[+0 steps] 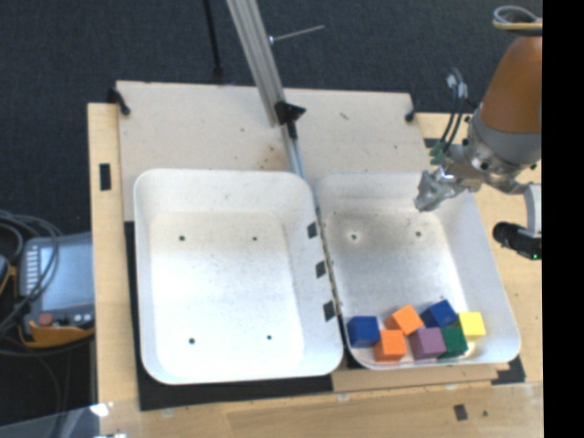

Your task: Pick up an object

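Two shallow white bins sit side by side on the bench; the left bin (155, 245) lies toward nine o'clock of the view's centre, the right bin (484, 263) toward three o'clock; their inner rims run close together along the middle.

The arm (513, 89) comes in from about two o'clock, its orange band above the grey wrist; the gripper (431, 195) hangs over the far edge of the right bin, near that bin's one-o'clock corner, its tip pointing down and toward the left; whether it is released or clenched cannot be told, for the tip is small and blurred; nothing shows at its tip.

The blocks lie well apart from the gripper, huddled at the near end of the right bin, around five o'clock of that bin's floor; a blue block (363, 329) sits at the nine-o'clock end of the cluster; beside it an orange block (392, 344), with a second orange block (407, 318) just behind; a purple block (426, 342) rests in the middle of the near row; a green block (453, 339) stands next to it; a darker blue block (441, 313) lies behind those; a yellow block (472, 324) ends the cluster at three o'clock, close to the bin's wall.

A slanted metal rail (260, 53) runs from twelve o'clock down to the gap between the bins.
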